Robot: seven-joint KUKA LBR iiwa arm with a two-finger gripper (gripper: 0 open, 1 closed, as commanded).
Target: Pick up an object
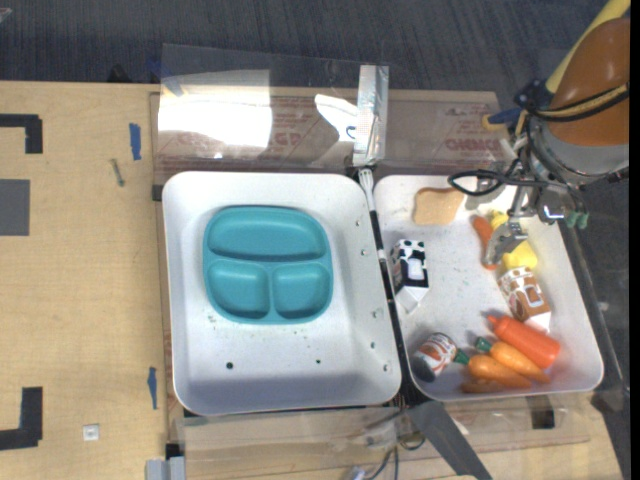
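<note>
We see two shallow white bins side by side on the bench, the left bin (190, 368) holding a teal divided plate (267, 262) with three compartments, lying flat near its middle. The right bin (585, 363) holds the small objects that could be picked. A tan slice of toast (438, 206) lies near its far left corner, and a black and white toy (410, 264) sits against its left wall, just beside the divider between the bins. Along the near side we find a small brown and white toy (436, 353) and, just right of it, two orange carrots (515, 351) lying one over the other with their green ends pointing left. Above the carrots there is a small white and brown box (525, 292), and above that a yellow piece (519, 258) with an orange piece (484, 230) close to its left. The arm (590, 68) comes in from the upper right, and its gripper (507, 239) hangs low over the far right part of the right bin, right at the yellow and orange pieces. We cannot tell whether it is open or closed, nor whether it touches either piece. A clear plastic sheet (260, 118) stands behind the bins.
</note>
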